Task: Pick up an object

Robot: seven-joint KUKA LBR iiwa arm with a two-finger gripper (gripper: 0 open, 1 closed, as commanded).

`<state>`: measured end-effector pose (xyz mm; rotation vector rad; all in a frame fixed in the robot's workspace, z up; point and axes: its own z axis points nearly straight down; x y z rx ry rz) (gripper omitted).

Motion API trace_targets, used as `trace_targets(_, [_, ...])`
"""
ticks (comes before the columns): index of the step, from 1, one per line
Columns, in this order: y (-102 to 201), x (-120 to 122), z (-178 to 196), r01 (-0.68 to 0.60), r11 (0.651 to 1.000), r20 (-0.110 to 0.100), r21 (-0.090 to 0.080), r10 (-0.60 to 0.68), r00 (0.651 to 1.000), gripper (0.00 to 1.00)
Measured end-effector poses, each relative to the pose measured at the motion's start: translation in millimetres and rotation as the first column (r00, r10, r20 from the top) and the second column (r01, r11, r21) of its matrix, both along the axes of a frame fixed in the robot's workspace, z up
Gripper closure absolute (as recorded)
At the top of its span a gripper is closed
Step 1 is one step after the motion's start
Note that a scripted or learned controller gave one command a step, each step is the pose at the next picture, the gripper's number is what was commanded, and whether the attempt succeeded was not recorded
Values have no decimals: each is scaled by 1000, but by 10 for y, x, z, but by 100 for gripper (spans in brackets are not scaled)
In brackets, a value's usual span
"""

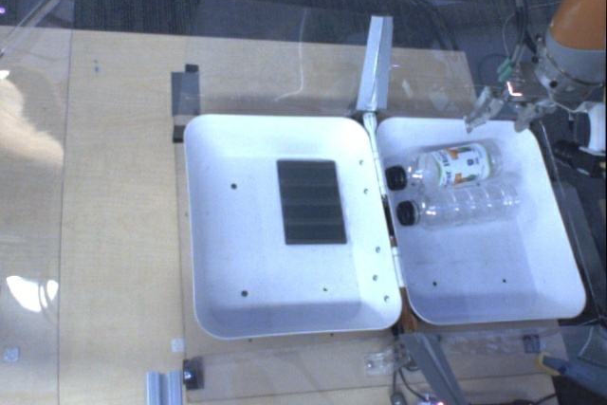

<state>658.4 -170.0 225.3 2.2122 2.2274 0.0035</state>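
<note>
Two clear plastic bottles with black caps lie on their sides in the right bin [493, 285]. The upper bottle [453, 165] has a white and orange label. The lower bottle [465, 202] is bare and ribbed. A dark flat rectangular block [311, 201] lies in the middle of the left bin [237, 289]. My gripper [500, 114] hangs over the right bin's far edge, up and to the right of the labelled bottle. It is open, and nothing sits between its fingers [476, 113].
A grey metal bar [375, 64] stands upright behind the seam between the two bins. A small black bracket [187, 93] sits at the left bin's far left corner. Pale wooden bench surface [95, 204] stretches to the left.
</note>
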Motion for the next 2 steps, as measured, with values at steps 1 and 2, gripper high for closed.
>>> trace_targets(1, [57, -142, -851, -64, 998, 5, -2, 64, 998, 0])
trace_targets(2, [-3, -543, -1363, -286, 958, 4, -3, 286, 958, 0])
